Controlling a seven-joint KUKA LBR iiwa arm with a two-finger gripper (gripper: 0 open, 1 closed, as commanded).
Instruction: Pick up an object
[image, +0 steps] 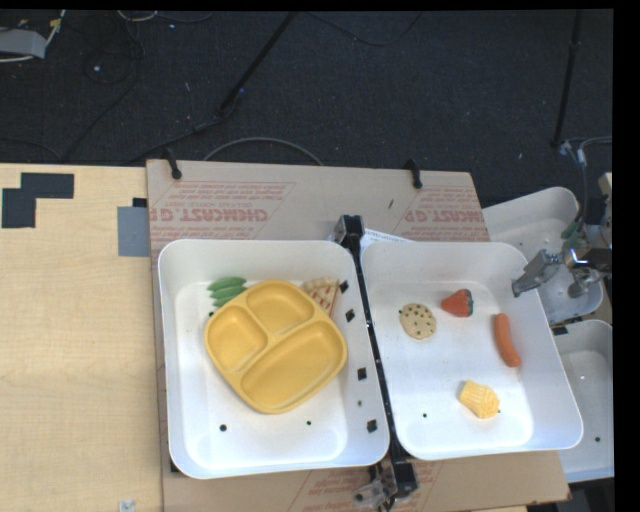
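Note:
The right bin (470, 440) holds a round speckled cookie (417, 320), a red strawberry (458, 303), an orange sausage-shaped piece (507, 340) and a yellow corn piece (480, 399). My gripper (548, 270) hangs at the right bin's right rim, above and to the right of the orange piece and touching none of the objects. Nothing shows in its grip.
The left bin (190, 420) carries a yellow divided plate (276, 345), with a green leafy item (226, 289) at its upper left and a tan wafer piece (323, 293) at its upper right. A black divider (366, 340) separates the bins. White equipment (585, 390) stands to the right.

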